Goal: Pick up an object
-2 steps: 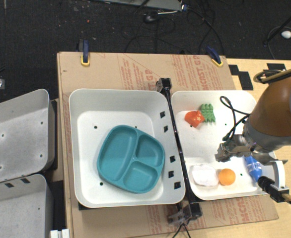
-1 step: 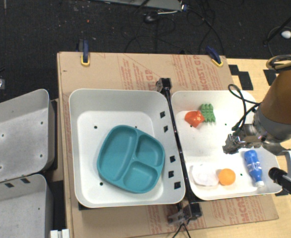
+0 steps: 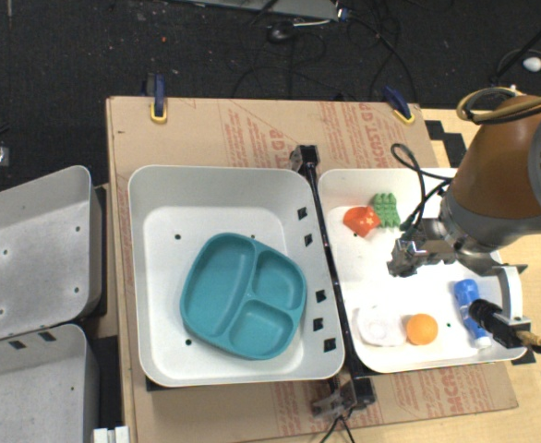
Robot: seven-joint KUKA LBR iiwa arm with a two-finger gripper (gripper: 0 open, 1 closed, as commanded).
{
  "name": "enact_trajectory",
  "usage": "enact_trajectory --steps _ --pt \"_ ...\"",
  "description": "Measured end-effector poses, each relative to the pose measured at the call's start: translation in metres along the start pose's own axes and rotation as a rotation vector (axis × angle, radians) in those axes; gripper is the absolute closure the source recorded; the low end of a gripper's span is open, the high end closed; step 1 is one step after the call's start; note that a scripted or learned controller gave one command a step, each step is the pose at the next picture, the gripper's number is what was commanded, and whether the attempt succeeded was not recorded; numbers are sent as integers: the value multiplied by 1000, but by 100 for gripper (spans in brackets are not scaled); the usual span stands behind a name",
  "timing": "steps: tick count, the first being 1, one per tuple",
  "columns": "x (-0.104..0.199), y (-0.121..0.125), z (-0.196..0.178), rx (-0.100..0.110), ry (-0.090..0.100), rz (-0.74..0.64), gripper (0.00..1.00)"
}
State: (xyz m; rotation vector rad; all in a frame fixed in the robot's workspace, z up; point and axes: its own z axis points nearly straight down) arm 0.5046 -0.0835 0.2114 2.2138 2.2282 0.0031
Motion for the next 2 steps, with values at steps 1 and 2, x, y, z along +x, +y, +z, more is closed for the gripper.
enact_trajectory --steps 1,2 --pt "44 31 -13 -2 0 -1 100" --pt "90 64 -6 -1 0 -2 100"
